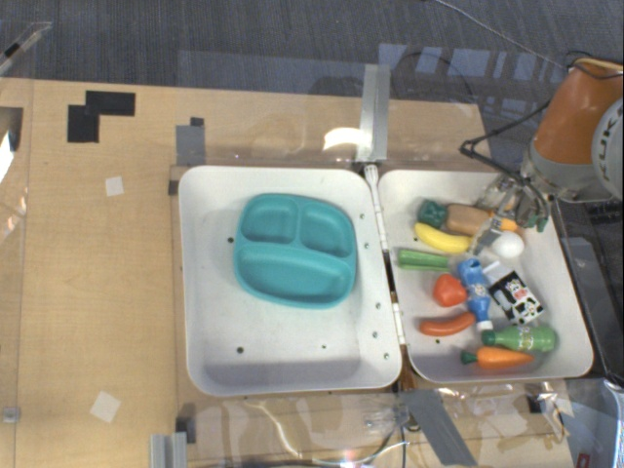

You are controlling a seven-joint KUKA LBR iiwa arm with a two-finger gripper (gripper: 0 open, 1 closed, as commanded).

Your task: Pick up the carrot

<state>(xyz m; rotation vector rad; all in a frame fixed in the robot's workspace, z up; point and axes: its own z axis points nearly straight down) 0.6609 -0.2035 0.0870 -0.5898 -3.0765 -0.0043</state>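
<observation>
Against the right bin's (575, 300) front wall lies the carrot (499, 357).

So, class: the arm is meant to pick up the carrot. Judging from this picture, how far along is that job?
Nothing looks done: the carrot lies at the near edge of the right bin, beside the green bottle. In hand: the hand is at the bin's far side, above the brown toy and banana, well away from the carrot. Left: cross to the carrot, grip it and lift it.
</observation>
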